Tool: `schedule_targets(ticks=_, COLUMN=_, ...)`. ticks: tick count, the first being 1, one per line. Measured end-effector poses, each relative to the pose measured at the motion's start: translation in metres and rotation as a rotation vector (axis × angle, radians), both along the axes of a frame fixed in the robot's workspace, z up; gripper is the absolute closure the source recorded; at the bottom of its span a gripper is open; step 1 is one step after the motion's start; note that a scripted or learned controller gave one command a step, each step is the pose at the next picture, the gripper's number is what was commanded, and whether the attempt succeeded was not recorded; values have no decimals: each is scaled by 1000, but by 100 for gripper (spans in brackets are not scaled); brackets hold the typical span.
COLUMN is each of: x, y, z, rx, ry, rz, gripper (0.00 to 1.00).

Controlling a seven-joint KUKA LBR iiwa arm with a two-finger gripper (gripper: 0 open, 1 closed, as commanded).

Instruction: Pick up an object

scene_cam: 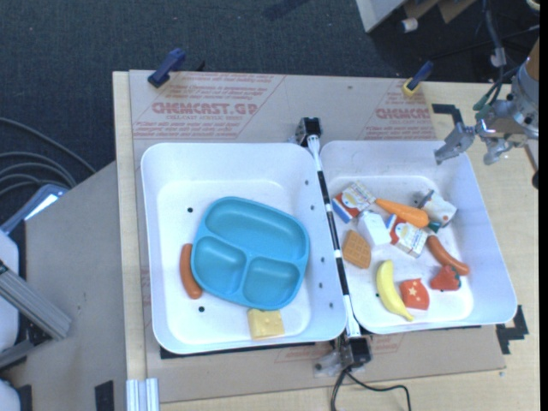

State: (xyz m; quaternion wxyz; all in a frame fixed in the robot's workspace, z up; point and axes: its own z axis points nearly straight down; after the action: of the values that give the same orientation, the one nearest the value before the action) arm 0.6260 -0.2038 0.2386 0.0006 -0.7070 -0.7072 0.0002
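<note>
On my feed the only lettering I can read is red print on the brown protective sheet covering the bench board (257, 110). Behind the left white bin (158, 229) it says "CHEMCAST GP" in large letters (smaller lines above and below it are too fine for me to read). The same red print repeats behind the right white bin (488, 264), but there I cannot make it out clearly.
</note>
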Motion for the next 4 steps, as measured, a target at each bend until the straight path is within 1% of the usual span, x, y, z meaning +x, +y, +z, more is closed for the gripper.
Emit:
schedule_targets(ticks=1, x=-9, y=11, z=-148, rx=0, ry=1, rz=0, gripper=0)
schedule_targets(ticks=2, x=-8, y=11, z=-137, rx=-1, ry=-2, rz=0, gripper=100)
schedule_targets(ticks=3, x=-8, y=12, z=-138, rx=-1, ry=-2, rz=0, gripper=0)
schedule_targets(ticks=4, x=41, y=41, z=-154, rx=-1, ry=-3, rz=1, gripper=0)
